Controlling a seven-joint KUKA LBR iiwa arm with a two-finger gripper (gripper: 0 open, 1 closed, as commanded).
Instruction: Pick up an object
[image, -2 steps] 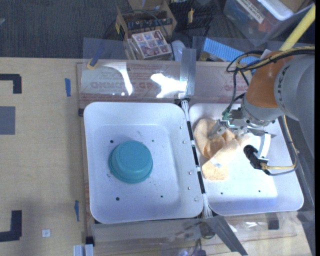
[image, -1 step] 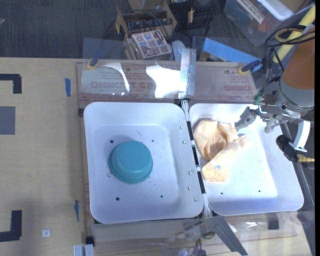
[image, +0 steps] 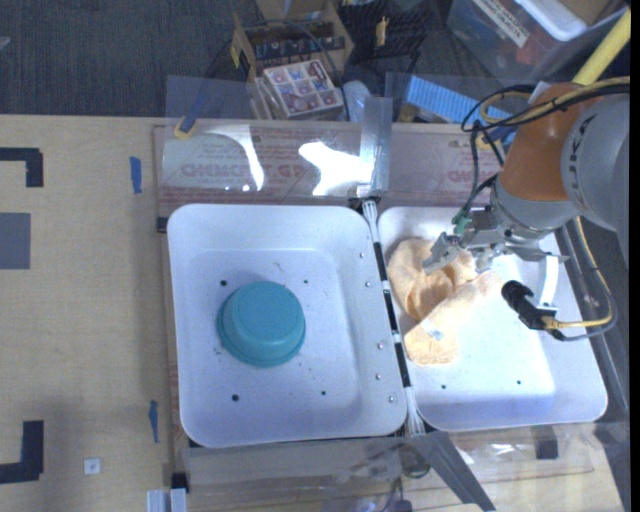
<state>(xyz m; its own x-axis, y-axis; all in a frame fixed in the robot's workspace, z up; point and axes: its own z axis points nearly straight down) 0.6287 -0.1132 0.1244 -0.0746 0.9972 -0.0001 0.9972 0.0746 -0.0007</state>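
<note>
Camera view: a crumpled pale orange cloth (image: 432, 300) lies at the left side of the right white bin (image: 560, 395). The gripper (image: 452, 248) sits over the cloth's far part; whether it is spread cannot be told. A teal round bowl (image: 262, 322) rests upside down in the left white bin (image: 200, 240).

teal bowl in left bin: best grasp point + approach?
Judging by its pose, come straight down on the teal bowl. It sits upside down, flat base up, so there is no open rim to pinch. Span the round side wall across its width; free space lies all around it.

Two white bins (image: 200, 400) on a wooden bench (image: 80, 330).
</note>
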